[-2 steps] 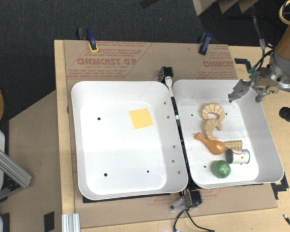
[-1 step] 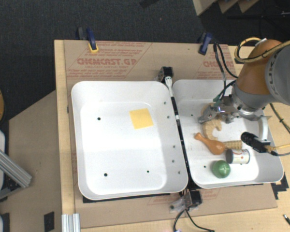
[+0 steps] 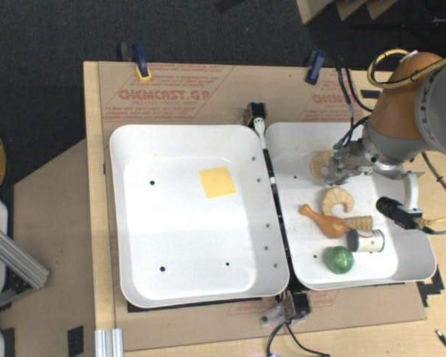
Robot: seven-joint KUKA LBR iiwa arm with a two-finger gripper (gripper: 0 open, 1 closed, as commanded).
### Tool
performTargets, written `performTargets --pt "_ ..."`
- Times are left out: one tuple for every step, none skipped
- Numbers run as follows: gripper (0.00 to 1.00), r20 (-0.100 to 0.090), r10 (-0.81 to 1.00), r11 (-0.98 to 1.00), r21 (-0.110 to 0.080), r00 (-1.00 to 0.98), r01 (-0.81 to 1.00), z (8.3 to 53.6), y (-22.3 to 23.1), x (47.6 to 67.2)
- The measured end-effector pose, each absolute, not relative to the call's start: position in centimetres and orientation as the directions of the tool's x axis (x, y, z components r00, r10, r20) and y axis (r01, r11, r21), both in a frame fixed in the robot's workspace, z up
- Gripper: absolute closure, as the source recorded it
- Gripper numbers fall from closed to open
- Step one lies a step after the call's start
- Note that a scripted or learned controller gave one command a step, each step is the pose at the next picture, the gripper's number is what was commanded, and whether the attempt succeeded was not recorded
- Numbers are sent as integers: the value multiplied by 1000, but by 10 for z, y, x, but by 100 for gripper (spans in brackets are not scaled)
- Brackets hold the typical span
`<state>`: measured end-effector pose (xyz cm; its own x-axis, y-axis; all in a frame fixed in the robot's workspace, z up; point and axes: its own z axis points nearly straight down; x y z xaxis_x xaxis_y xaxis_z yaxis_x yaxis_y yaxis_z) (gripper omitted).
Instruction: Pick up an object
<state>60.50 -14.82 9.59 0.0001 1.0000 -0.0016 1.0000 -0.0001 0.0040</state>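
One arm | fingers [image 3: 334,171] state unclear, over tan disc [image 3: 321,163] | orange drumstick [image 3: 323,221] long axis upper-left to lower-right

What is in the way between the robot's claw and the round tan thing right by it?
Nothing visible is. The gripper sits low in the right white bin, right against the round tan object. The croissant-shaped pastry lies nearer the camera, off to the side.

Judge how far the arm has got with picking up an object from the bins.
Done: the gripper has reached the right bin, low beside a tan object. In hand: nothing visibly lifted. Left: grasp and raise one; the croissant, green ball and yellow square lie untouched.
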Motion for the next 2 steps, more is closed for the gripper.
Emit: performTargets --pt "100 -8 1000 0 20 0 1000 290 -180 609" --pt "100 -3 1000 8 16 -8 1000 375 -126 670"
